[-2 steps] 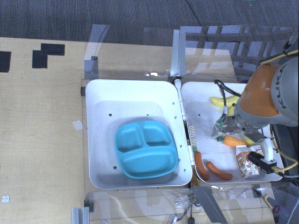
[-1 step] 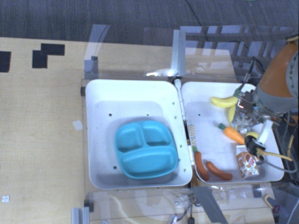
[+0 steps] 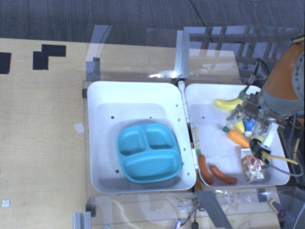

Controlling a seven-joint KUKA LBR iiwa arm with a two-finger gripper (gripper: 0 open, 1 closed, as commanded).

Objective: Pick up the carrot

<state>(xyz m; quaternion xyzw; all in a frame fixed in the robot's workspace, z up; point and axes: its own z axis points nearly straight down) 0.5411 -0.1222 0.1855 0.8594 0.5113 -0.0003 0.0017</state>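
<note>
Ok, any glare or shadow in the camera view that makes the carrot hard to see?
Camera view: lighting is even and soft. A bright glare streak lies on the clear plastic wall behind the bins, away from the small orange carrot, which reads clearly against the right white bin. The grey two-finger gripper crowds it. The blue compartment plate casts a faint shadow.

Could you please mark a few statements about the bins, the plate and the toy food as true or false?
1. The blue plate lies in the left bin. True.
2. The carrot lies on the plate. False: it is in the right bin.
3. The banana lies farther back than the carrot. True.
4. The sausages lie at the bin's back wall. False: they lie near its front.
</note>
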